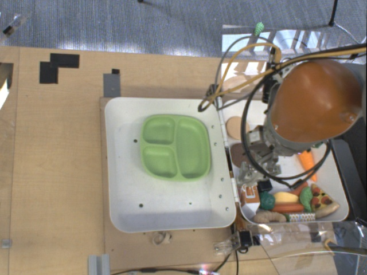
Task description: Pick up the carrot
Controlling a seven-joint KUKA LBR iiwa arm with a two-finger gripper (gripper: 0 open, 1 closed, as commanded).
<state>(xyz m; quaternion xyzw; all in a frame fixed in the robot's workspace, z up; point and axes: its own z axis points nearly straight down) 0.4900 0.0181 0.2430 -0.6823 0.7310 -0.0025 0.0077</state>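
Note:
An orange carrot [307, 160] lies in the right bin [343, 206], partly hidden under the arm's orange band. My gripper [256, 171] hangs low over the left part of that bin, to the left of the carrot. Cables and the wrist hide most of it, and nothing shows between its tips. The carrot lies apart from the gripper.
Toy foods crowd the right bin's near end: a green piece [267, 200], a yellow piece [286, 197], a red sausage [288, 208], a pizza slice [323, 202]. A tan disc [233, 127] lies further back. The left bin [123, 211] holds a green divided plate [175, 146].

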